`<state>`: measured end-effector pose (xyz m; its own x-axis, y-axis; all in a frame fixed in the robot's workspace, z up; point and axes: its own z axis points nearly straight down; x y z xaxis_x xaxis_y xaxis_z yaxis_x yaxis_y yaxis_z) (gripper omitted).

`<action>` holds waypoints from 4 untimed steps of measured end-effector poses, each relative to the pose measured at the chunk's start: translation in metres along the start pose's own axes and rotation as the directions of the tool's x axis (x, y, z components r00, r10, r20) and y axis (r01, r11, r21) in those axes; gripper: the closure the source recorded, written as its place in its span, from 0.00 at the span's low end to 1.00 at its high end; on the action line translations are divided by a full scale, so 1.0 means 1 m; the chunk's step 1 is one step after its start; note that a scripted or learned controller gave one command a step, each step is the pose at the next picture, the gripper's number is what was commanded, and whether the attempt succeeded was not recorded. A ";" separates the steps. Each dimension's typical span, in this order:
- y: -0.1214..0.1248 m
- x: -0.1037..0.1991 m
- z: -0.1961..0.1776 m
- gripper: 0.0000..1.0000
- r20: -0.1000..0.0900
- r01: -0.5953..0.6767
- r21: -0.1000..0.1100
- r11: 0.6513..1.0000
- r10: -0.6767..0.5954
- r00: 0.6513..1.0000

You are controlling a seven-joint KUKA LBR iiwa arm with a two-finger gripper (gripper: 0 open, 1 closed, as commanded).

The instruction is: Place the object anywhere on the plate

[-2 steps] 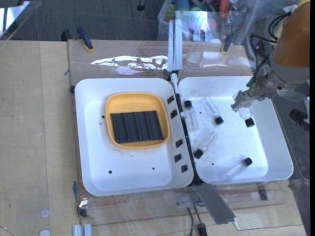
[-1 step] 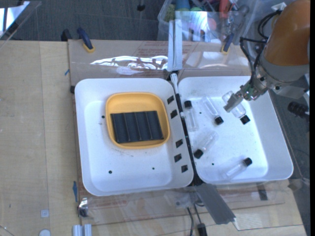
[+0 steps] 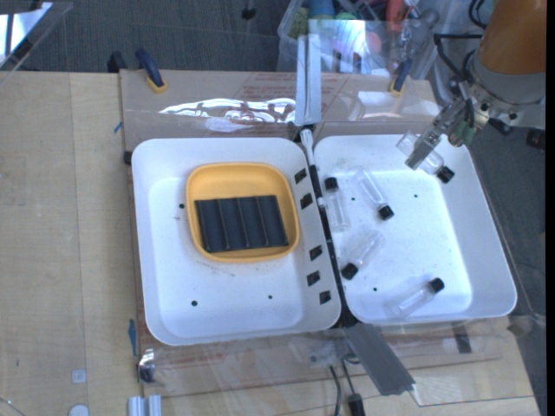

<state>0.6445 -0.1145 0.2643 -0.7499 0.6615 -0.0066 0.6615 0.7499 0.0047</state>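
One arm (image 3: 512,33) | gripper (image 3: 425,152) angled over right bin's (image 3: 486,232) far edge

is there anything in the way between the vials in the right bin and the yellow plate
Yes: the two bins' raised rims meet in a ridge between the clear vials in the right bin and the yellow plate in the left bin. A black ridged insert already covers the plate's floor. The gripper is above the right bin's far side.
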 end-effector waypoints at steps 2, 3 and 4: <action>-0.079 -0.063 -0.173 1.00 0.003 0.491 0.001 0.871 -0.491 0.871; -0.077 -0.077 -0.172 1.00 0.004 0.767 0.001 0.642 -0.767 0.642; -0.064 -0.090 -0.172 1.00 0.004 0.910 0.001 0.414 -0.910 0.414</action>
<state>0.6684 -0.2214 0.4368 -0.9127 -0.4084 -0.0110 -0.4084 0.9128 -0.0049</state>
